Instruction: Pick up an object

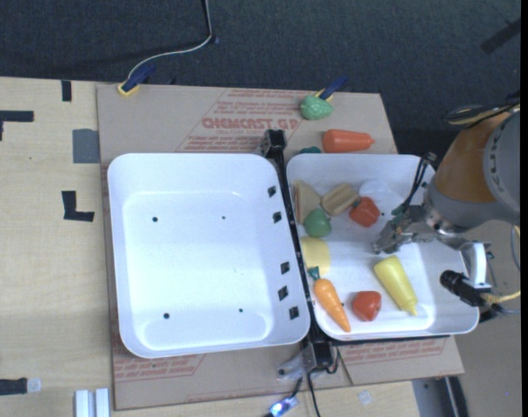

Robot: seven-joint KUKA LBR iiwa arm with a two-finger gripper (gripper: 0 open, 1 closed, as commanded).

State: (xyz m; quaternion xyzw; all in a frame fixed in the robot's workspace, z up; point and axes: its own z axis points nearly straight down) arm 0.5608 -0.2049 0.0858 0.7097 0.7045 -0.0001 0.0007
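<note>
The right bin (381, 170) holds several toy foods: a red tomato (364, 211), a tan bread piece (338, 199), a green ball (317, 224), a pale yellow piece (315, 254), an orange carrot (331, 303), a small red piece (366, 304) and a yellow corn cob (396, 284). My gripper (391, 238) hangs low over the right bin's middle, just above the corn cob and right of the tomato. Nothing shows between its fingers.
The left bin (194, 250) lies beside the right one. Behind the bins, on the cardboard, rest a green toy (315, 107) and a red-orange pepper (347, 141). The arm (477, 176) comes in over the right bin's right rim.
</note>
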